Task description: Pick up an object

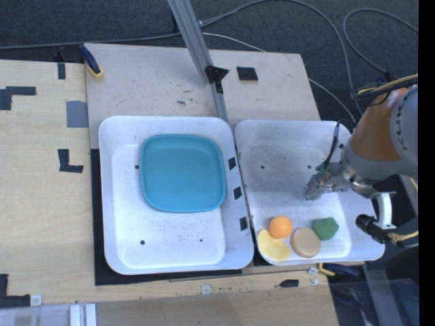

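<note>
End effector (314,190) low in the right bin (285,145), over bare floor. Open or closed: cannot tell, too small and blurred. Nothing visibly between it and the bin floor, so nothing held.

Candidates all clustered below and toward the near edge from the end effector: orange ball (280,227) nearest on its left side, green piece (326,227) just below on its right side, tan disc (306,242) between and further down, yellow piece (270,247) furthest left in the bin corner.

To do the step well, judged from this:
- Green piece looks like the cleanest target: shortest travel, only the tan disc close beside it.
- Ball likely to roll on contact; needs a centred descent.
- Yellow piece and tan disc lie flat and appear to touch; poor purchase, risk of dragging both.
- Come straight down from above, not sideways, to avoid scattering the cluster.

In the way: near wall of the bin right behind the cluster, little room for the approach on that side. Bin divider well left of the end effector.

Elsewhere: blue plate (182,172) in the left bin (115,202), far left, no interference. Slanted metal bar (197,39) far up and left across the tabletop (136,73).
</note>
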{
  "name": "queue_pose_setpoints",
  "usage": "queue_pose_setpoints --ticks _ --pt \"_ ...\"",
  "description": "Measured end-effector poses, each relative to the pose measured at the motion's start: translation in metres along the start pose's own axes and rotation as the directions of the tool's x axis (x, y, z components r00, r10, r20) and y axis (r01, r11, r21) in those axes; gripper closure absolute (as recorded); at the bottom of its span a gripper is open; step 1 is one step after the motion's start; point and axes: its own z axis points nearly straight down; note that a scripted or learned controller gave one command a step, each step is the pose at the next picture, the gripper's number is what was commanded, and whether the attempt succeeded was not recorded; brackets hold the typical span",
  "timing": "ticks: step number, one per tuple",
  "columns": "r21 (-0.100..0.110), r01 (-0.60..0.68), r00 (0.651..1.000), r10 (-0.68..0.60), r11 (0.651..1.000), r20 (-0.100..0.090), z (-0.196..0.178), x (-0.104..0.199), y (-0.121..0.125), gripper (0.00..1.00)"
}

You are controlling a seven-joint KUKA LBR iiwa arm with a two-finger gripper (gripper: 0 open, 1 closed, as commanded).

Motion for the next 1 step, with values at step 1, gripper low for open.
queue_pose_setpoints --ticks 1 --pt "-0.001 0.001 1.000 -0.001 1.000 -0.001 -0.0617 -0.0010 0.0049 1.00"
